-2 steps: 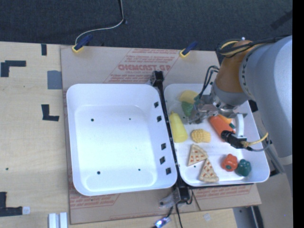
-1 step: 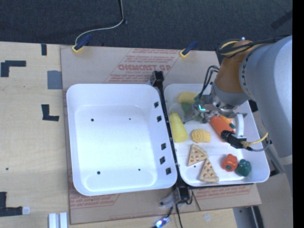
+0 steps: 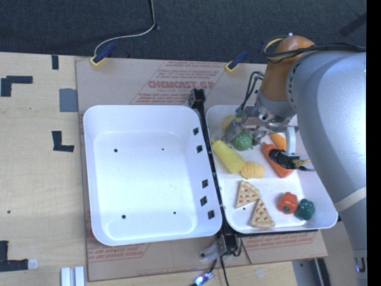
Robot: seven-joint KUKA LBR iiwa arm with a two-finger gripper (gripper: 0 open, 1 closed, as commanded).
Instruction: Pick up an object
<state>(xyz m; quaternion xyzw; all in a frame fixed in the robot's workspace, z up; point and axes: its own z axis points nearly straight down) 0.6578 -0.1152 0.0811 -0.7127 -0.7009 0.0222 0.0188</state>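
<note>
Hand (image 3: 250, 130) is down in the right bin (image 3: 315, 186), right over the green toy vegetable (image 3: 242, 141), likely lining up a pick; its grip state I cannot tell.

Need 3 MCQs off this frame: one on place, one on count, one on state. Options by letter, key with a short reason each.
1. Where does the gripper sit?
A. Over the left bin
B. Over the far end of the right bin, by the green round item
C. Over the bare bench

2. How many triangular cracker-like pieces lie in the right bin?
A. None
B. Two
C. Five

3. What is the state of the left bin compared with the right?
A. No toy food lies in it
B. It is stacked on the right bin
C. It is flipped upside down

Key: 1 B, the gripper hangs right above the green item at the bin's far end. 2 B, one triangle and another lie near the front rim. 3 A, all the toy food lies in the right bin.
</note>
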